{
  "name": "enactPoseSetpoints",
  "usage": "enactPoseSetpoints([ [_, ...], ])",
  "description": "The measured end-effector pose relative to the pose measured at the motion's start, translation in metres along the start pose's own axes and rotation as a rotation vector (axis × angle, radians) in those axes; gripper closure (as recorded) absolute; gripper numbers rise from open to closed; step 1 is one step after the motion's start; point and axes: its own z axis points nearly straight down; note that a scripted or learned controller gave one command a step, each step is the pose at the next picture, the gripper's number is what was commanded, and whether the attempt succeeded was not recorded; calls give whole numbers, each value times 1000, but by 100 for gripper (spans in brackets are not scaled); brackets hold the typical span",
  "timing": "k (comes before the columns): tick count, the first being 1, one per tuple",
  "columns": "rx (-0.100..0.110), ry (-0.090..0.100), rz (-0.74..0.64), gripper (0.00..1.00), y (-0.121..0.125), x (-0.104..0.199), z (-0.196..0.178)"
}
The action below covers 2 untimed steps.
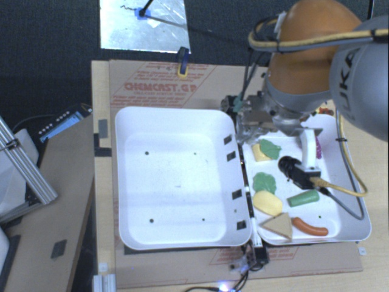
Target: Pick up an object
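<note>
This is a robotics lab or test cell: a grey industrial arm (340, 72) with an orange band and loose cables reaches over a surface (103, 102) lined with printed cardboard (161, 84). Two shallow white bins (176, 175) sit side by side, one holding toy food (267, 202). Aluminium framing (24, 175) and a small device (61, 123) with buttons stand nearby on dark carpet

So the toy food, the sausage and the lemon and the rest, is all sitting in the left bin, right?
Not quite. The camera view shows the toy food, including the sausage and the lemon, in the right bin, not the left bin.
</note>
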Motion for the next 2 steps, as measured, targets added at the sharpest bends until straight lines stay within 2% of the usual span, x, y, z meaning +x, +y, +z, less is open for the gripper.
enactPoseSetpoints([
  [1,-6,0,-3,100,0,58,10],
  [2,-11,0,-1,100,61,112,20],
])
